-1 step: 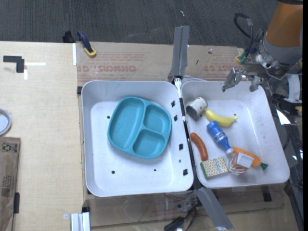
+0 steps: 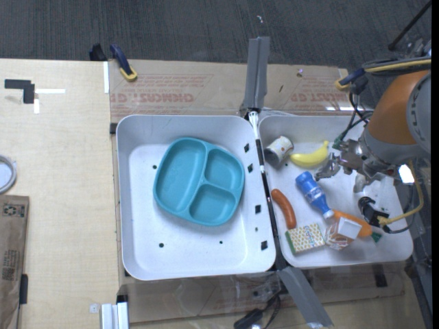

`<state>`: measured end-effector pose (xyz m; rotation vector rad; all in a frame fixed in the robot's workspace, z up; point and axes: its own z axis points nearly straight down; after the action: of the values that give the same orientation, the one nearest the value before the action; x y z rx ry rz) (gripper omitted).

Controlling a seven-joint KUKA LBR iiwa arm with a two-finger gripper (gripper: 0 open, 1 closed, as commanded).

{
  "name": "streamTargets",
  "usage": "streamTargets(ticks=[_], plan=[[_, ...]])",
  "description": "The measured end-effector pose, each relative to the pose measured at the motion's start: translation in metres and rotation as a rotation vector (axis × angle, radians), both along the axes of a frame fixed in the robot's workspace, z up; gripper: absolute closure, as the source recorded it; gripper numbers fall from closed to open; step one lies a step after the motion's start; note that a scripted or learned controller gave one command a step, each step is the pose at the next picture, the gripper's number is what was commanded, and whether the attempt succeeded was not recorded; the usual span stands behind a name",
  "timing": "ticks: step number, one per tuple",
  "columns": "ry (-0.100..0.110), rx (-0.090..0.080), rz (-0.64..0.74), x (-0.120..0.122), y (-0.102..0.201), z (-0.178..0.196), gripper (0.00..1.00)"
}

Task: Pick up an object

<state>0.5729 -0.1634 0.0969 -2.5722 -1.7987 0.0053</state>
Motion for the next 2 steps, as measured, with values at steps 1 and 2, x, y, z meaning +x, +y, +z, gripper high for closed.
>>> streamTargets(ticks=[1,2], plan=[[0.0,0.0,-0.003,0.0,-0.001,0.009,1.0],[-0.002,0.0,0.049,0.05,0.037,-0.006,1.0]])
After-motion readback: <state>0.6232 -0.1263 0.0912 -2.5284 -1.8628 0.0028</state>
